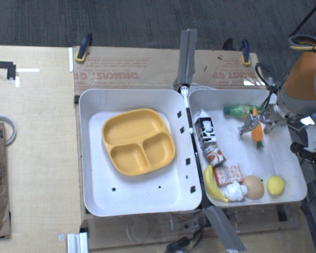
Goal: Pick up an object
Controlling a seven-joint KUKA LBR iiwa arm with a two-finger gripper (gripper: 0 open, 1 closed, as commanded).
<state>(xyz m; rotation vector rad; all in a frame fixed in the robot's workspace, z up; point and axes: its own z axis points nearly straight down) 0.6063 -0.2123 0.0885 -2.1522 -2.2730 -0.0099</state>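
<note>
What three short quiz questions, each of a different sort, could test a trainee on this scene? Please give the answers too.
1. True or false: the yellow divided plate lies in the left bin.
2. Which thing lies nearest the gripper: A banana, B carrot, C lemon?
3. Fill in: the green bottle lies near the right bin's ____ wall.

Key: 1 true; 2 B; 3 far.

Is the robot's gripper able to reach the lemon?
Probably yes. The lemon sits alone at the right bin's near corner, nothing on top, with bare floor between it and the gripper.
</note>
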